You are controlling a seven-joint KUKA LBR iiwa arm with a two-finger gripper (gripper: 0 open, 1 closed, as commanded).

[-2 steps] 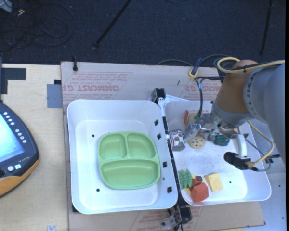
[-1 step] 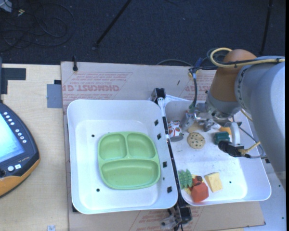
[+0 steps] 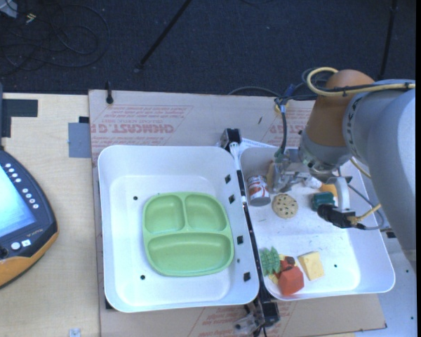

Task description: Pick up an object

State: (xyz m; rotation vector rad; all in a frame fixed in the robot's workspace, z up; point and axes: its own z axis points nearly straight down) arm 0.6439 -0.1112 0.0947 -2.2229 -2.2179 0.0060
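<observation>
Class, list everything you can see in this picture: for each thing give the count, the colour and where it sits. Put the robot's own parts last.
Bins: two, white, side by side.
Divided tray: one, green, left bin.
Small can: one, red and white, right bin by the divider.
Cookie: one, tan, right bin.
Toy food pieces: green, red and yellow, right bin's near side.
Handheld screen unit: one, orange-edged, far left.
Arm: one, grey and orange, over the right bin.

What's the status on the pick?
Pincer low in right bin, fingers unclear. Cookie and can beside it. Nothing seen held.
</observation>
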